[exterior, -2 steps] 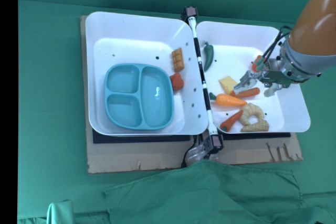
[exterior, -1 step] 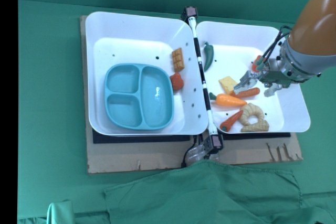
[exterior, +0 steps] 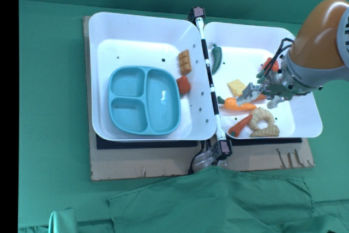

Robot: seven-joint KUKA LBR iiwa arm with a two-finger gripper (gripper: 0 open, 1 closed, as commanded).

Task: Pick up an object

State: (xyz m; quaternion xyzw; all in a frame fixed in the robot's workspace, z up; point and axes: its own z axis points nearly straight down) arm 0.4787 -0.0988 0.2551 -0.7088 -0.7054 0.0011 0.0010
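We see the gripper (exterior: 252,94) low in the right bin (exterior: 305,117), just above the carrot (exterior: 240,105); whether its fingers are spread we cannot tell, so nothing looks lifted yet.

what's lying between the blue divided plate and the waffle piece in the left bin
In the camera view, a small red piece lies between the blue plate and the waffle piece.

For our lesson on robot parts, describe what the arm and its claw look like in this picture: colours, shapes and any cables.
The arm has a rounded, glossy orange band, with a grey section at the right edge. Below it sits a silver-grey metal wrist collar. Thin black cables loop along its left side. The claw is a small grey-metal assembly with slim fingers.
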